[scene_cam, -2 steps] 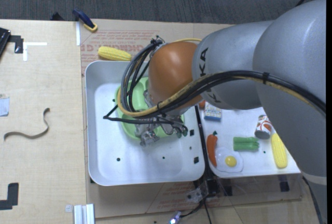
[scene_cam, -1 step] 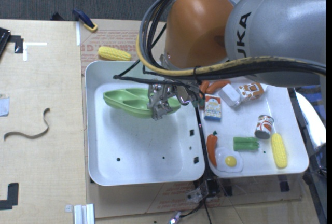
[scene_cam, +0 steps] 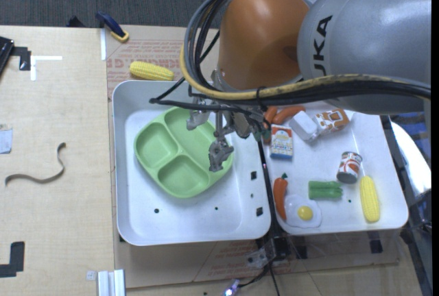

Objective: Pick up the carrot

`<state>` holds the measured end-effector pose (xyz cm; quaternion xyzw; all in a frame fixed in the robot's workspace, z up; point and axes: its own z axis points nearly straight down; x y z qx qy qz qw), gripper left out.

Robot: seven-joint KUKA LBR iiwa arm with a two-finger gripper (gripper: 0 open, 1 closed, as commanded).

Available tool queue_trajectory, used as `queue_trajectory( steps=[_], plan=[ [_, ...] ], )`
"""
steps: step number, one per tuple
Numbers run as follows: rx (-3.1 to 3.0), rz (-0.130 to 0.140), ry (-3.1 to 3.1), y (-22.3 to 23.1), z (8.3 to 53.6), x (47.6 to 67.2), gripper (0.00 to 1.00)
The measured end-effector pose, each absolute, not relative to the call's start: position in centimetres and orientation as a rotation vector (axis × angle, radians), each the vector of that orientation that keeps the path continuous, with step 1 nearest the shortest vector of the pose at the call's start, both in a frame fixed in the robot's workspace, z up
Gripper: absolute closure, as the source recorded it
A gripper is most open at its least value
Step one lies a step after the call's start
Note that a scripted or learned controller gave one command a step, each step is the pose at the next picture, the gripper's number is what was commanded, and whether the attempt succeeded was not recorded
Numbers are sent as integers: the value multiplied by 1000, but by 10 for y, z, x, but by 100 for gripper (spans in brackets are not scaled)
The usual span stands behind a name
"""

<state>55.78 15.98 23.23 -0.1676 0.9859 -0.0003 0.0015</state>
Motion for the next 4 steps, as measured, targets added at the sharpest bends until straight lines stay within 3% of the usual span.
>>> queue_trajectory(
  steps=[1,2,3,4],
  plan=[
    [-813,-1,3029,67,216,599,0],
    [-1319,1,2844,48,193,639,0],
    [-1045,2,2955,120,134,660,0],
    [-1310,1,2850,135,99,627,0]
  ],
)
